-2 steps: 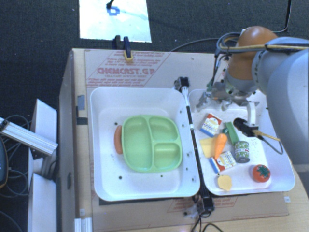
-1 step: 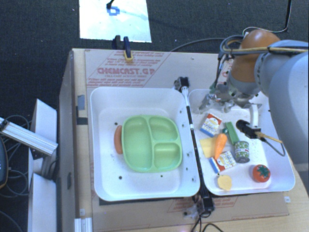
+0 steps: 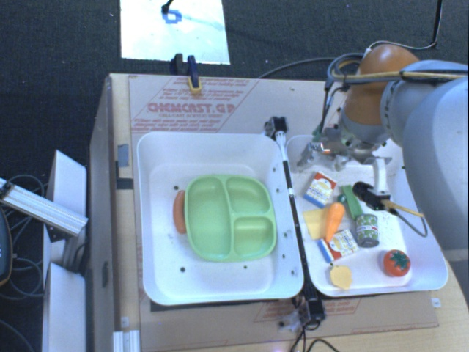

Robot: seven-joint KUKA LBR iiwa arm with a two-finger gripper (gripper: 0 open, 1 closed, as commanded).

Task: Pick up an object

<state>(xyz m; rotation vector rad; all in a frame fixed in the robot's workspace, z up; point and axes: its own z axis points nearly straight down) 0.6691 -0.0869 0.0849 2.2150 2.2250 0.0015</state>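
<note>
Tomato (image 3: 396, 262) near bin rim (image 3: 423, 285) (carrot (image 3: 333, 221) mid-bin)

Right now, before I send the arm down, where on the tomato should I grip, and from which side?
Take the tomato across its round middle, coming straight down from above. It sits by itself near the front right corner of the right bin, with bare floor around it, so the fingers should fit on either side. Being round, it may roll away if pinched off-centre.

Red print "CHEMCAST GP" on pale sheet (image 3: 192, 108) under the bins, left of and beyond gripper (image 3: 314, 151). Label on carton (image 3: 320, 189), just in front of gripper: illegible.
</note>
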